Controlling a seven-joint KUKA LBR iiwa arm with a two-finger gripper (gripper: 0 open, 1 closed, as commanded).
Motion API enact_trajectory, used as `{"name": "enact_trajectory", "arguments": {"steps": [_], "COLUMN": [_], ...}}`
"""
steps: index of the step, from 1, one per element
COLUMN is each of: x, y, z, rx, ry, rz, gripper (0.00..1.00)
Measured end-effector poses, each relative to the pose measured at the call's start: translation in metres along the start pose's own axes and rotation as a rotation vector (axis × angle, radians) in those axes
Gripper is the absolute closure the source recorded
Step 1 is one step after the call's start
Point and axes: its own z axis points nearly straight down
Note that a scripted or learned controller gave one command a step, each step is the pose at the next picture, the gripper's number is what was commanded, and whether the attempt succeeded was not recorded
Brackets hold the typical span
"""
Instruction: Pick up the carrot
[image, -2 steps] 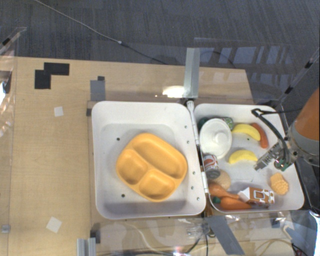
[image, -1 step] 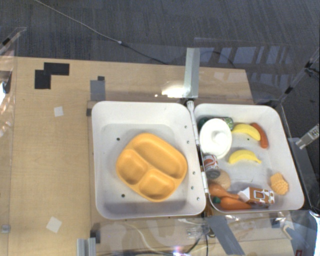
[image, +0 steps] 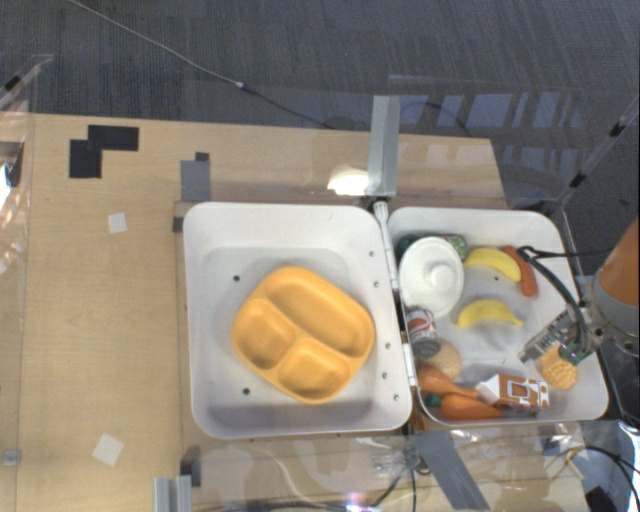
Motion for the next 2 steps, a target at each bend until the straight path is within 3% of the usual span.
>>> {"name": "enact_trajectory", "arguments": {"steps": [1,2], "x": [0.032,0.018], "y": [0.031,0.018], "z": [-0.044,0.025], "rx": [-0.009,-0.003], "ry": [-0.011,-0.008], "rz": [0.089,-0.189], "gripper": [1.0,1.0]}}
